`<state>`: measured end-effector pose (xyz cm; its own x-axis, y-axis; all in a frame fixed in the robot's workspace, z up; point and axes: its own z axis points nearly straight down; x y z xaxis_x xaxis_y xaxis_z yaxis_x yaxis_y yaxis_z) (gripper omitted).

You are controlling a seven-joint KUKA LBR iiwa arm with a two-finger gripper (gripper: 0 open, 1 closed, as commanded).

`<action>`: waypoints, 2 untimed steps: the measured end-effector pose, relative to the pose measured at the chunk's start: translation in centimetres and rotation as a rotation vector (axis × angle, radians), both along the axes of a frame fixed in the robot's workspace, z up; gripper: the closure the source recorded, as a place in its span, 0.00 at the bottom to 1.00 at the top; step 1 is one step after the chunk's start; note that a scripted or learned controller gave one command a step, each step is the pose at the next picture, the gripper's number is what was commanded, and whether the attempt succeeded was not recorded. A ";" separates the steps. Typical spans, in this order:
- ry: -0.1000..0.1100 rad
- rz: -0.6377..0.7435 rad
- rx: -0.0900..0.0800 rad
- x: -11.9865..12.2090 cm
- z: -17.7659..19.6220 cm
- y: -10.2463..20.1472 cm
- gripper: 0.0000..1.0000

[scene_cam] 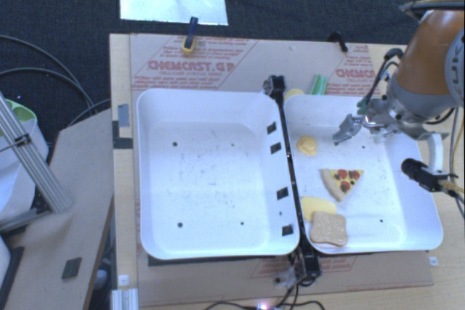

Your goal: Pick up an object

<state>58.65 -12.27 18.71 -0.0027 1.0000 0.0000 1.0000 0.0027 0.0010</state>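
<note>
Gripper (pixel 347 129) position: over the right bin (pixel 407 225), in its far half, roughly midway between the left and right walls. Its degree of opening could not be determined (the gripper was seen at a slant and against the white bin floor), and no hold on any object could be confirmed. The arm (pixel 430 47) crossed the bin's right edge close to the far right corner.

Four objects lay on the floor of the right bin, all apart from the gripper:

1. The yellow lump (pixel 307 146) lay near the left wall, in the far half. It was the object closest to the gripper, on the side toward the left wall.
2. The pizza (pixel 343 181) lay near the centre of the floor, on the near side of the gripper.
3. The pale piece (pixel 317 207) lay by the left wall, toward the near left corner, touching the bread.
4. The bread (pixel 329 229) lay in the near left corner, close to the near edge.

The left bin (pixel 211 178) adjoined the right bin along its left edge, with black tabs (pixel 276 149) spaced along the seam.

On the bench (pixel 218 65), beyond the right bin's far left corner, lay a yellow ball (pixel 293 93) and a green stick (pixel 317 84).
</note>
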 end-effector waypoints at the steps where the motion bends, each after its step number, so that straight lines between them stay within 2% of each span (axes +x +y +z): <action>1: -0.006 -0.001 -0.004 -3.8 -10.4 0.5 0.00; 2: -0.017 -0.002 -0.004 -3.4 -8.6 0.4 1.00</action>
